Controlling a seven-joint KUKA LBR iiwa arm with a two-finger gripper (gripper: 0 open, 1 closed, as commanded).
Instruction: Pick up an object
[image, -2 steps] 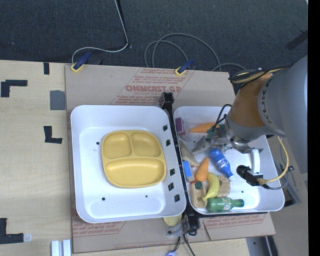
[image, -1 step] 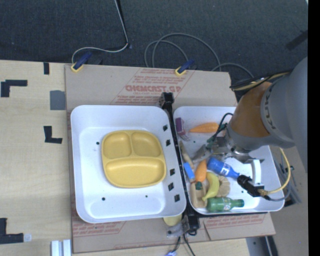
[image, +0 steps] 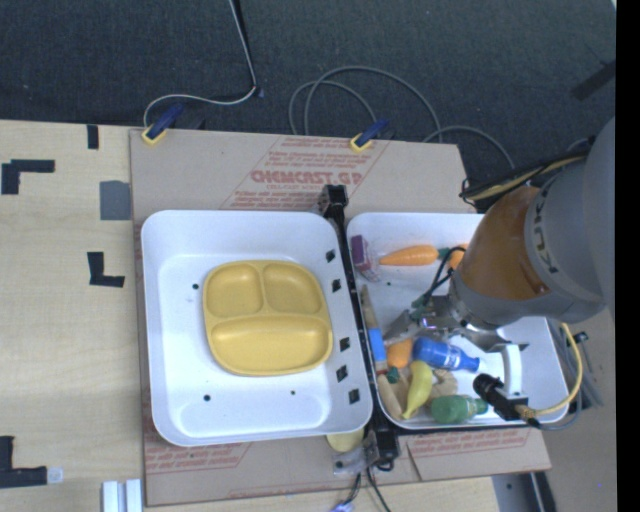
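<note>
The right bin holds a heap of small toys: an orange carrot near its far edge, a blue bottle, a yellow banana, a green piece and a small orange piece. My gripper hangs low over the middle of this bin, just above and left of the blue bottle. The bulky wrist with its orange band hides the toys beneath it, along with much of the gripper.
In the left bin lies a yellow divided plate. A black clamp strip runs between the two bins. Cables loop on the dark floor behind the bench.
</note>
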